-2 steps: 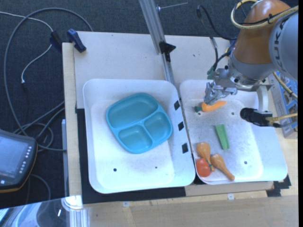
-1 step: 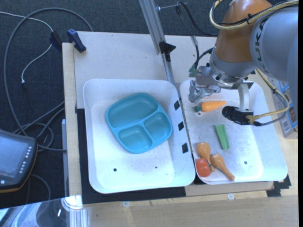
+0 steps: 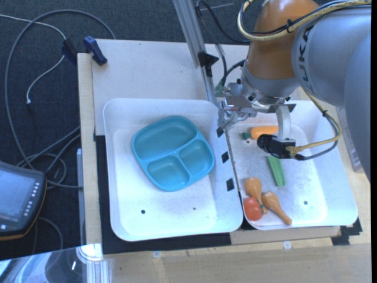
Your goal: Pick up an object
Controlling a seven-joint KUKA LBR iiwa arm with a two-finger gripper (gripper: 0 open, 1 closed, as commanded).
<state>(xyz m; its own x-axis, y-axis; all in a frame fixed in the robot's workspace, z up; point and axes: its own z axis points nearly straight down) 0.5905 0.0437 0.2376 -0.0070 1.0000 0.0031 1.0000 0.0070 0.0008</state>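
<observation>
Because the gripper point(image 3: 227, 112) hangs over the shared edge where the two shallow white bins meet, the choice of target turns on which side of it things lie. Its tip is crowded by wrist hardware and seen from above, so I cannot tell how far open it is, and nothing can be seen in its hold.

The nearest candidate is the small orange carrot-like plastic piece point(image 3: 263, 132) in the right-hand white bin point(image 3: 321, 181). It sits just beside the gripper on the arm's side and a little toward the camera, partly tucked under the wrist. Its long axis runs roughly crosswise in the view, pointing back toward the gripper.

Farther toward the camera on that same side is a flat green plastic stick point(image 3: 276, 171), its length running nearly away from the gripper. Beyond it, near the bin's front corner, a red tomato-shaped toy point(image 3: 252, 209) touches two tan drumstick-shaped toys point(image 3: 275, 207).

On the gripper's opposite side, the light blue three-compartment plastic plate point(image 3: 172, 152) lies flat in the left-hand white bin point(image 3: 177, 208), near but apart.

In my judgement the orange piece calls for the shortest shift, sideways into the right bin and then down, closing across its narrow width.
</observation>
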